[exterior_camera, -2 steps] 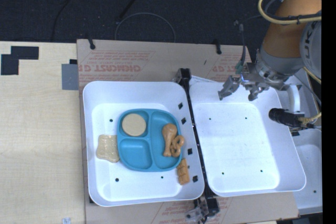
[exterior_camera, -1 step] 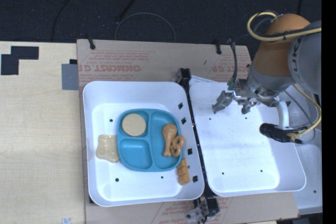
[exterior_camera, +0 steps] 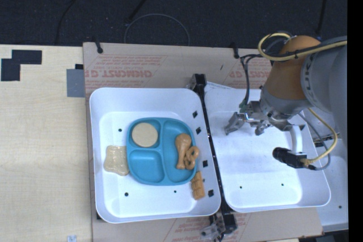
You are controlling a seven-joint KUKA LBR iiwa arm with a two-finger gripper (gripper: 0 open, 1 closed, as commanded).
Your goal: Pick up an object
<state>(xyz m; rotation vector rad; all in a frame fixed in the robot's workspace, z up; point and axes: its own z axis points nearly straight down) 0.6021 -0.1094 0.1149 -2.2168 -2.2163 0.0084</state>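
My gripper [exterior_camera: 247,124] hangs over the upper part of the right bin [exterior_camera: 266,190], its fingers spread open with nothing between them. The objects lie in the left bin [exterior_camera: 108,110]. A blue divided plate [exterior_camera: 148,166] sits in its middle. On the plate are a round tan cookie [exterior_camera: 144,134] in the upper left compartment and a brown pretzel-like piece [exterior_camera: 186,151] in the right one. A pale bread-like piece [exterior_camera: 116,160] lies against the plate's left edge. A small brown chunk [exterior_camera: 197,185] rests by the plate's lower right corner. The gripper is well right of all of them.
A black divider [exterior_camera: 207,139] runs between the two bins. The grey arm with its orange band [exterior_camera: 295,65] covers the right bin's upper right. A black part with a yellow cable [exterior_camera: 290,157] juts out below the wrist. Cardboard [exterior_camera: 147,65] lies beneath the bins.
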